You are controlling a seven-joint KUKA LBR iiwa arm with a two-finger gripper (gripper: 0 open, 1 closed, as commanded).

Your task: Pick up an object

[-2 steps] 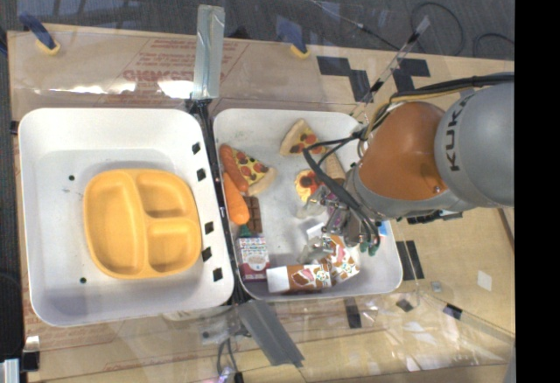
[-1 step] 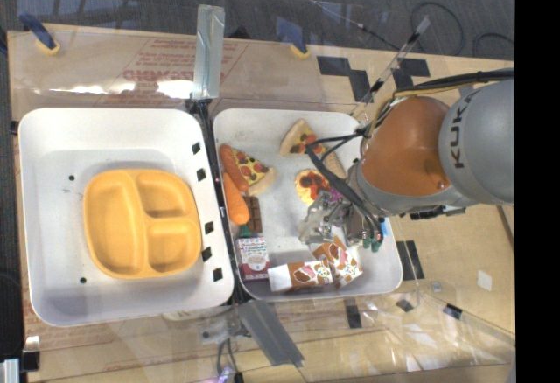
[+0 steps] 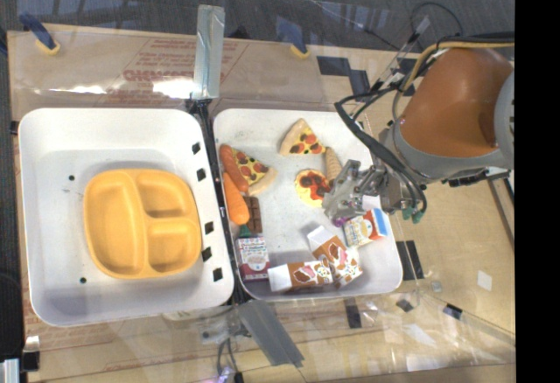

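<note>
The right bin (image 3: pixel 385 272) holds several toy foods. A pizza slice (image 3: pixel 302 140) lies at the back, with an ice cream cone (image 3: pixel 333 161) and a small round pizza (image 3: pixel 310 183) just in front of it. Another pizza slice (image 3: pixel 252 170), a sausage (image 3: pixel 228 159), a carrot (image 3: pixel 236 203) and a chocolate bar (image 3: pixel 255 213) lie along the left wall. Small cartons (image 3: pixel 253 255) (image 3: pixel 303 274) (image 3: pixel 343 261) (image 3: pixel 365 228) sit along the front. My gripper (image 3: pixel 343 198) hangs low over the bin's right half, between the round pizza and the white carton.
The left bin (image 3: pixel 35 224) holds a yellow divided plate (image 3: pixel 140 221). The arm's orange band (image 3: pixel 455 106) and cables (image 3: pixel 385 88) hang over the right bin's far right corner. A taped divider (image 3: pixel 208 58) runs between the bins.
</note>
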